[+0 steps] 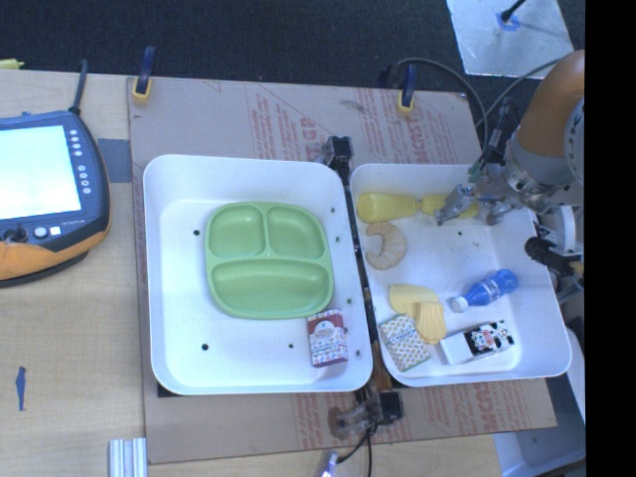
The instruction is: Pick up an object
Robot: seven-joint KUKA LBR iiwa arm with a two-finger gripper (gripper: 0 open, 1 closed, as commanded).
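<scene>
My gripper [469,213] hangs low over the back of the right bin [542,366], its fingers spread open with nothing between them. Just to its left lies a yellow squash-shaped toy [386,207], whose narrow end almost touches the left finger. A tan croissant [386,243] sits below that toy. Toward the front of the bin are a yellow wedge [410,297], a ridged yellow piece [431,321], a patterned pouch [402,341], a blue bottle [487,289] and a small white carton [478,341].
The left bin [169,266] holds a green divided plate [268,259] and a small red-brown box [327,338] at its front right. A tablet device [45,192] rests on the bench at far left. Clamps and cables sit between the bins.
</scene>
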